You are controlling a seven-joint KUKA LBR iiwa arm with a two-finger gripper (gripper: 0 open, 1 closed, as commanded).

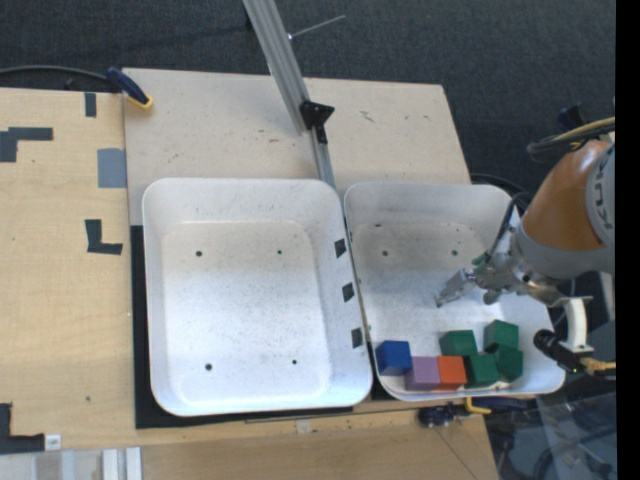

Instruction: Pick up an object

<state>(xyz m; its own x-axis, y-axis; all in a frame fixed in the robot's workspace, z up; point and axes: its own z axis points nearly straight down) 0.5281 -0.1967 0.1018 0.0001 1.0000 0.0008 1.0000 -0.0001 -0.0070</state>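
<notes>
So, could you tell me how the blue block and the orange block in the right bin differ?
The blue block is larger than the orange block. Blue sits leftmost by the bin's left wall; orange lies further right, between the purple block and green blocks. Both rest along the near edge.

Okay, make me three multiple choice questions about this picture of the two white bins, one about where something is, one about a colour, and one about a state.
1. Where do the small coloured blocks lie?
A. Left bin, far corner
B. Right bin, near edge
C. On the wooden bench

2. What colour is the block nearest the wall between the bins?
A. Blue
B. Yellow
C. White

3. How does the hand stand to the blocks?
A. Pressed flat on them
B. Apart from them, over bare floor
C. Resting in the left bin

Answers:
1 B: the blocks cluster along the near rim of the shallow white right bin.
2 A: the small blue cube ends the row.
3 B: the hand sits beyond the dark green blocks.
</notes>
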